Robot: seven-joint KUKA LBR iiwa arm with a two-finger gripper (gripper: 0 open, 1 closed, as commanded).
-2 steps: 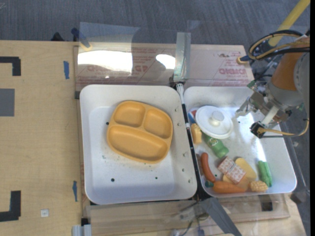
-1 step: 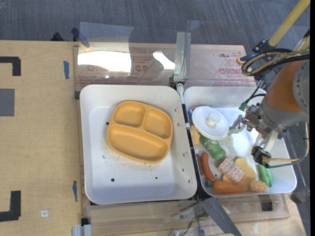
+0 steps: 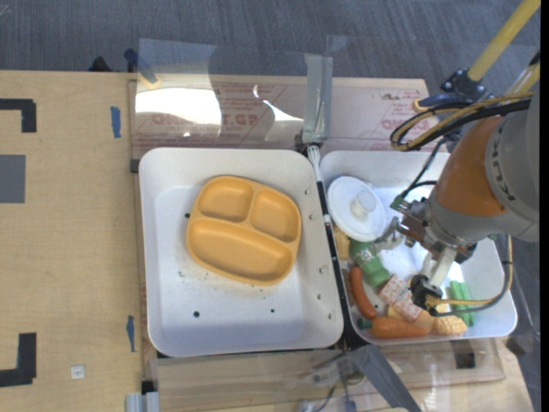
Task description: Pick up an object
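A pale wooden bench point(image 3: 60, 230) is carrying two shallow white bins side by side. In the left white bin point(image 3: 159, 264), an orange plastic plate with three compartments point(image 3: 244, 228) is sitting flat, with its single long compartment on the near side.

Across the divider, in the right white bin point(image 3: 508, 312), a round white plastic lid point(image 3: 358, 206) is resting at the far left corner. Below it a green toy piece point(image 3: 373, 270) is lying, and just left of that a red toy sausage point(image 3: 360, 292) is stretching its long axis from upper left down to lower right. A pink-and-white checkered block point(image 3: 393, 290) is sitting just beside the sausage. Along the near wall an orange toy carrot point(image 3: 399, 326) is lying nearly left to right. A yellow toy corn cob point(image 3: 450, 323) is lying at its right end, with green bars point(image 3: 461, 293) just above.

The grey arm with an orange band point(image 3: 476, 187) is reaching in from the right, and its gripper point(image 3: 403, 234) is hanging over the bin's middle, between the lid and the block. Whether the jaws are released or clenched cannot be told.
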